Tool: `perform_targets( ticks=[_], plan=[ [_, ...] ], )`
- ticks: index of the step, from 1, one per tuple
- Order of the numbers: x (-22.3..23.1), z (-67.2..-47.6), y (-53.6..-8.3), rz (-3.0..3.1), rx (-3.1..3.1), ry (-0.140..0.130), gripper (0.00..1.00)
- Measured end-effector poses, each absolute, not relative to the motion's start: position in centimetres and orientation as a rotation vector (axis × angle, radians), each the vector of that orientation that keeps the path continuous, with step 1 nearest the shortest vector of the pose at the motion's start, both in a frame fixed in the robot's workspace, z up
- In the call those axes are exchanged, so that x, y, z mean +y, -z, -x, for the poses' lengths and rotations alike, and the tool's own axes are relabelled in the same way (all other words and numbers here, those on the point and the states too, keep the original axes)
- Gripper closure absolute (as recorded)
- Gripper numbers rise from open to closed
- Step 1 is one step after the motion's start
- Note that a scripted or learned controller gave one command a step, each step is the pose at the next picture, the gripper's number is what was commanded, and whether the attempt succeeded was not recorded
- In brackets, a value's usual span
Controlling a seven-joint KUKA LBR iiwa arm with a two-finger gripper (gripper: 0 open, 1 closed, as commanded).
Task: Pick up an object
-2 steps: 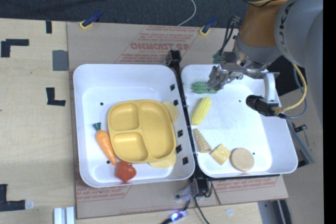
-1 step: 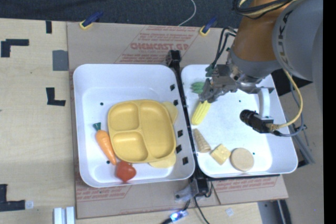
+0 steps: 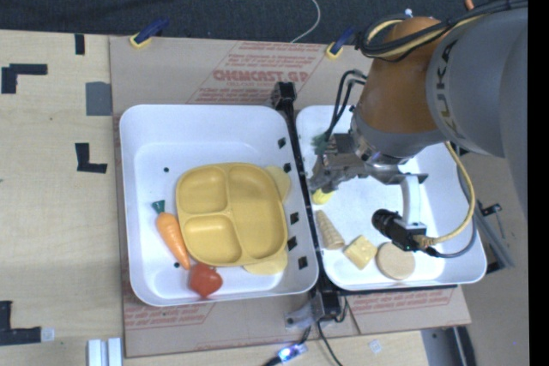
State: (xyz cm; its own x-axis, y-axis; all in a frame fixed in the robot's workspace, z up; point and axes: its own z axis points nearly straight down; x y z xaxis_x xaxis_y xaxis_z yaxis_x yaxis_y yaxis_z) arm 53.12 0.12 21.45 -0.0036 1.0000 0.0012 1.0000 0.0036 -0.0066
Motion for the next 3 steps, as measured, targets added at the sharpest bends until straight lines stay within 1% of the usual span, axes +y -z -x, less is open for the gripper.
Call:
perform_targets(
  ticks=[1,2,3],
  plan=[
    [2.8,-49.4,-21.7,2.215,-2.222,-0.005,1.0],
    [2.9,-51.1,-21.8,2.218,-2.223,-0.003,1.0],
    [3.5,-50.6,-21.5,2.218,-2.221,-0.004,1.0]
  ],
)
